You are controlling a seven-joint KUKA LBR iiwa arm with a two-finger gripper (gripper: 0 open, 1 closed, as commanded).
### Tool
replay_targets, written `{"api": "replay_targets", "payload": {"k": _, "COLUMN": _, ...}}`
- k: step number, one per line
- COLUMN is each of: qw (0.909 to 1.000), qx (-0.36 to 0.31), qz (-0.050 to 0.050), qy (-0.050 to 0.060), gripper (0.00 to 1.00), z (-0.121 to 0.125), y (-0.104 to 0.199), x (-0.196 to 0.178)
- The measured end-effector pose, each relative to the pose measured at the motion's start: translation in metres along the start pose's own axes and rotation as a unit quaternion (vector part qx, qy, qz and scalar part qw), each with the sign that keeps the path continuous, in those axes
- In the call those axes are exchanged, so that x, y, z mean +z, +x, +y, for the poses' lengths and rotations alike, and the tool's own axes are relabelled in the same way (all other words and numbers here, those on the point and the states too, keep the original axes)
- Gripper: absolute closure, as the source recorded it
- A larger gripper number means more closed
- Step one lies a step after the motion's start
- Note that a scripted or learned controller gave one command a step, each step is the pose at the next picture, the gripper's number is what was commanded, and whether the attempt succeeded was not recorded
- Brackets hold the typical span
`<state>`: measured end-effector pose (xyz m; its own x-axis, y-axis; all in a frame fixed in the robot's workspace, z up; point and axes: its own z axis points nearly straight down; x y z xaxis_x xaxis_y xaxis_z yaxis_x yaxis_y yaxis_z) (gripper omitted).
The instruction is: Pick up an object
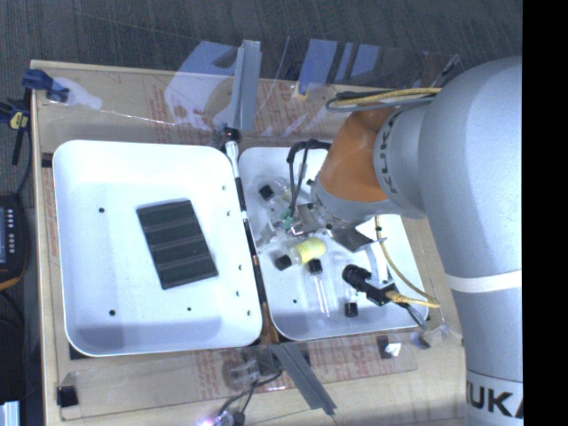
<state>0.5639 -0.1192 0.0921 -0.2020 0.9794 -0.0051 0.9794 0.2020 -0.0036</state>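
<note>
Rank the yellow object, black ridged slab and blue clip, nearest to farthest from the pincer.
1. Yellow object, right bin, beside the pincer.
2. Black ridged slab, left bin.
3. Blue clip, far-left corner of the bench.

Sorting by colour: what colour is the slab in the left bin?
Slab: dark grey, clearest in the camera view.

A pale bench (124,96) carries a left bin (98,273) and a right bin (297,319) side by side.
</note>
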Motion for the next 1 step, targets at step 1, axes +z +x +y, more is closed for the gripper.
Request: {"api": "replay_targets", "payload": {"k": 1, "qw": 0.9992, "qx": -0.040, "qz": 0.002, "qy": -0.002, "gripper": 0.00, "z": -0.0272, "y": -0.0695, "x": 0.0002}}
